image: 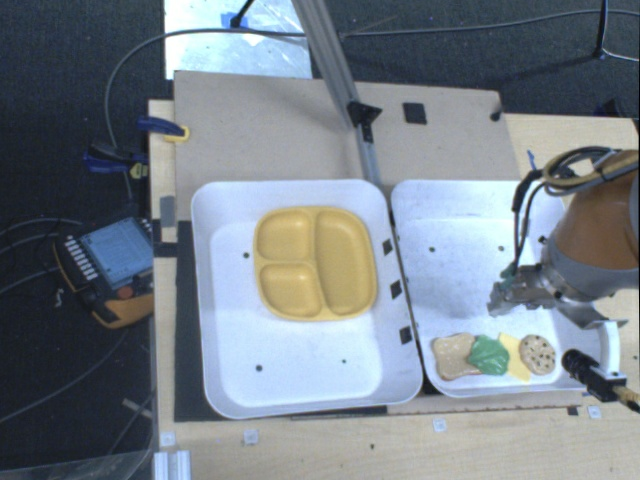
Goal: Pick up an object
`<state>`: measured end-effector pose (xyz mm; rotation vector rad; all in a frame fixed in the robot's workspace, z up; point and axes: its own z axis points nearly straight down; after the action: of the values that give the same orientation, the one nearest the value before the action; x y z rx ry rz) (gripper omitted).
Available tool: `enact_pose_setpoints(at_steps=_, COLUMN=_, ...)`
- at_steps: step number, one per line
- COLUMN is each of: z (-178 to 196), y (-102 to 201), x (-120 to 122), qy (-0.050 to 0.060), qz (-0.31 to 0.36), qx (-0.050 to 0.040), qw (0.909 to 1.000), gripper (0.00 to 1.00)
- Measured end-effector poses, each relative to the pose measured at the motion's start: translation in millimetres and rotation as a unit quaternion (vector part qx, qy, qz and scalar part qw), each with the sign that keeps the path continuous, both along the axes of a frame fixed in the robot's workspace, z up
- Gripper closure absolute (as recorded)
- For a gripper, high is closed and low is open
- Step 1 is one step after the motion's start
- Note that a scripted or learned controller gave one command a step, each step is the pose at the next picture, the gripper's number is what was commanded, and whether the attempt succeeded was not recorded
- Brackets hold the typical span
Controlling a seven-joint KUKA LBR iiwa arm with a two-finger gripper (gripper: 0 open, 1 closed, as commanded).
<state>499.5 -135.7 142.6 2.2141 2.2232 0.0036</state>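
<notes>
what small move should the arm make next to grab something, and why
Probably a short shift toward the bin's near edge, then down. The gripper hangs over bare floor of the right bin, while the toy foods, bread slice, green piece, yellow piece and cookie, lie clustered along that edge, just below it in the view.

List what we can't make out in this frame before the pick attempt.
- Gripper, camera view: small and blurred, partly under the wrist; finger state unreadable.
- Arm: cut off by the right edge.
- Green item: overlaps the toast-shaped piece and the yellow piece; hidden parts and whether they are stacked or touching are unclear.
- Cookie: too small for detail.
- Yellow divided plate: compartment depth unreadable.
</notes>
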Motion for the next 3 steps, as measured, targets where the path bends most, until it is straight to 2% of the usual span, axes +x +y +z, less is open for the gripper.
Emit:
enact_pose_setpoints(at_steps=2, z=82.5, y=6.2, x=8.3, qy=-0.001, qz=0.001, qx=-0.0001, qw=1.0, gripper=1.0)
enact_pose_setpoints(at_steps=3, z=92.2, y=63.9, x=5.3, qy=0.001, qz=0.003, qx=0.0011, qw=1.0, gripper=1.0)
